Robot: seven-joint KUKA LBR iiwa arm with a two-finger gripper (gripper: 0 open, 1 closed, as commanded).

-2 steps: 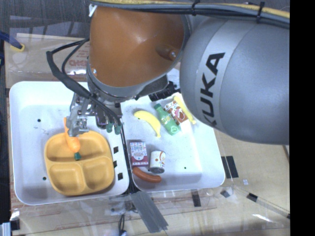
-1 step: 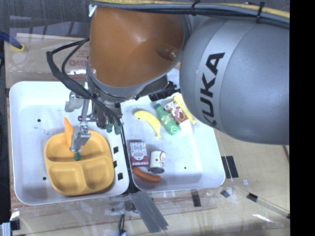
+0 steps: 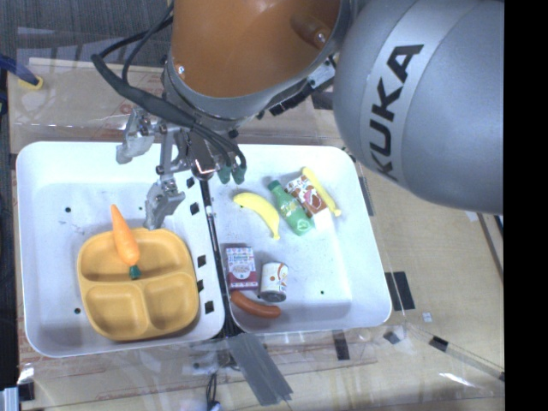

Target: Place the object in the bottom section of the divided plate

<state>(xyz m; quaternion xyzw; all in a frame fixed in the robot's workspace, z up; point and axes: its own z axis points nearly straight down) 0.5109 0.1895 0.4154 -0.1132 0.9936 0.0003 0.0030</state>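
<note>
- Carrot (image 3: 125,236) lying across the top section of the yellow divided plate (image 3: 167,311), leafy green end near the plate's middle ridge, orange tip poking past the plate's top-left rim.
- Plate sitting in the left bin (image 3: 38,229), toward its bottom right corner; both lower sections bare.
- Gripper (image 3: 163,197) hanging over the left bin near its top right corner, just above the plate's top edge, apart from the carrot; nothing seen between the fingers; whether spread or closed, cannot tell.
- Grey arm (image 3: 419,84) with orange band (image 3: 248,24) reaching across the top of the bench.
- In the right bin (image 3: 364,289): banana (image 3: 259,211) near the top left, green bottle (image 3: 289,207) just beside it, red-and-yellow packet (image 3: 312,193) touching the bottle toward the top right.
- Small red box (image 3: 241,267), can (image 3: 273,282) and sausage (image 3: 255,306) clustered near the right bin's bottom left corner, sausage nearest the bottom edge.
</note>
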